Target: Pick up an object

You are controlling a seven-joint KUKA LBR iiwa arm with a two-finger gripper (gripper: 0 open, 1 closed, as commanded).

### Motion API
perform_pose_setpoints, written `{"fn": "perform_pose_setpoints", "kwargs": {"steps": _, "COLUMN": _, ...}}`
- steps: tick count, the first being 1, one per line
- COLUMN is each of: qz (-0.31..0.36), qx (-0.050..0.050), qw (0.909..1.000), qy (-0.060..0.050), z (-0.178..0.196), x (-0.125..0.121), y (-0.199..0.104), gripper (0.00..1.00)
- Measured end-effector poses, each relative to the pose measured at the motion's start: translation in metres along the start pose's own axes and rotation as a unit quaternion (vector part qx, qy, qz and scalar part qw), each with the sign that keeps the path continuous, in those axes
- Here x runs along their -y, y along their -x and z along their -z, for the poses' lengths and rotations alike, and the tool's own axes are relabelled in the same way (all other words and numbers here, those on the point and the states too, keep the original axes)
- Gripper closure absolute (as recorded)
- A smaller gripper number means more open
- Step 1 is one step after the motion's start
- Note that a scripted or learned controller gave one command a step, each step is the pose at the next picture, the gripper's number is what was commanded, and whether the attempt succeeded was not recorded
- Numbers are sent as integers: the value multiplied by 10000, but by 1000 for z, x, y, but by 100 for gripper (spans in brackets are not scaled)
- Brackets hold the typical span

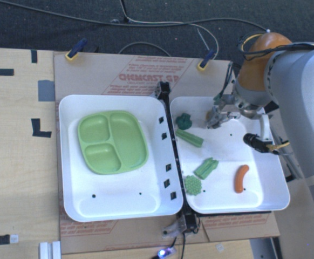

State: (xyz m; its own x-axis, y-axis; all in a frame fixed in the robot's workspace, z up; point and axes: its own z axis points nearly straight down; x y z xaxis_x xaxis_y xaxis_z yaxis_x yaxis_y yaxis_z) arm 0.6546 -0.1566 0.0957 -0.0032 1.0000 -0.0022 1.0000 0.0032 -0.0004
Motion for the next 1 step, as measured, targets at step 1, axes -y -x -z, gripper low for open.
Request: {"fn": "perform_pose_setpoints", "kwargs": {"steps": 1, "qz": -6, "qx": -12, "qw": 10000, "qy": 17, "z": 44, "x": -2, "y": -6, "gripper": 100}}
